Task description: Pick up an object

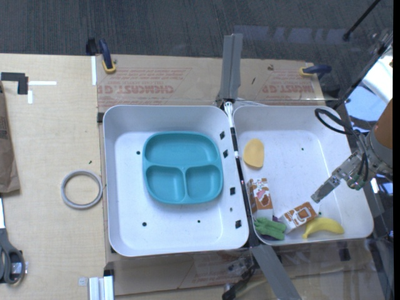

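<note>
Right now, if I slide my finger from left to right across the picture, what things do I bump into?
Tape ring → blue divided plate → yellow chip-shaped piece → small brown carton → banana → end effector, hovering over the right bin.

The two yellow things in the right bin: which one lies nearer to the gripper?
The banana, at the bin's front edge below the gripper. The pale yellow round piece lies far off by the divider.
</note>
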